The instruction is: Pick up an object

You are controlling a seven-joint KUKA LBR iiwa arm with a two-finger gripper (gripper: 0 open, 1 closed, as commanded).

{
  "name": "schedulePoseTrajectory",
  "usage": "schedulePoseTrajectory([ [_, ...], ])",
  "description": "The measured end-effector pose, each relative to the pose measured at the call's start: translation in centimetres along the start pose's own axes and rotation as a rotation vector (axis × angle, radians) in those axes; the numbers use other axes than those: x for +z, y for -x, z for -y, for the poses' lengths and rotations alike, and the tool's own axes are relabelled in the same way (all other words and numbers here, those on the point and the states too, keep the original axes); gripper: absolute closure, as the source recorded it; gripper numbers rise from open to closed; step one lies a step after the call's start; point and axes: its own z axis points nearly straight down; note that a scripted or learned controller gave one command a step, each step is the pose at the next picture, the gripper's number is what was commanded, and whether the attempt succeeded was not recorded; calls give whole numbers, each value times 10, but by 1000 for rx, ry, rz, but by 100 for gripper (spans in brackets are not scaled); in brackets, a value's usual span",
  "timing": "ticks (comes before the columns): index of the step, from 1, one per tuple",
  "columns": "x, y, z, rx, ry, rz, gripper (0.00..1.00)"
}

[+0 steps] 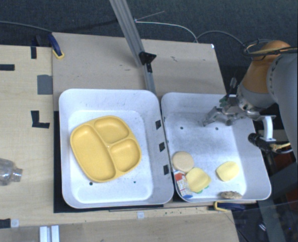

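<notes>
- A clear bottle (2, 171) lies on the wooden table (18, 135) at the near left
- Yellow blocks (228, 171) cluster at the right bin's (209, 145) near edge; a yellow divided tray (105, 148) fills the left bin (108, 190)
- The hand (220, 116) hovers with fingers spread, gripping nothing, over the right bin's bare far half

Pale yellow lump (228, 171) loose near right bin's (209, 135) front; round tan disc (182, 161) further left
</notes>
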Motion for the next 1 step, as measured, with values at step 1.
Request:
schedulePoseTrajectory([
  [1, 0, 0, 0, -1, 0, 0, 0],
])
